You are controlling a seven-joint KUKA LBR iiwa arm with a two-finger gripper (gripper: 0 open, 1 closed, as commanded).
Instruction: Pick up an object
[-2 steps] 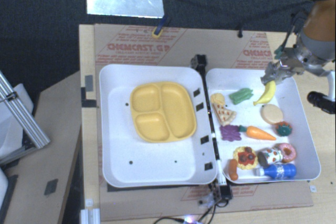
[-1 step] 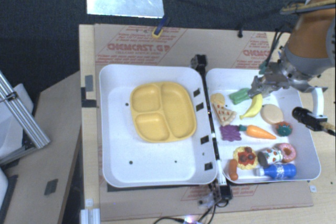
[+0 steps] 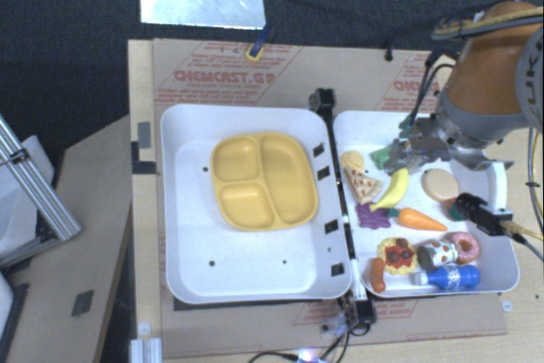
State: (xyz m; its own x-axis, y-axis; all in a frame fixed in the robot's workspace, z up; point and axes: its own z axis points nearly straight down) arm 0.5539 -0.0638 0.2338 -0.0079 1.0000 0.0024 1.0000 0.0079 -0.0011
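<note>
The gripper (image 3: 406,147) hangs at the upper right of the frame, low over the right bin (image 3: 374,121), just above a green toy (image 3: 382,155) at that bin's upper left; whether its fingers are parted or closed cannot be told, since the wrist hides them, and nothing shows between them. Below it lie a banana (image 3: 392,190), a pizza slice (image 3: 363,183) and a purple piece (image 3: 372,216); to the right, a carrot (image 3: 420,220) and a tan round cookie (image 3: 440,184); along the lower edge, a donut (image 3: 466,246) and a blue bottle (image 3: 449,277). The left bin (image 3: 191,268) at centre frame bears a yellow divided plate (image 3: 262,180).
</note>
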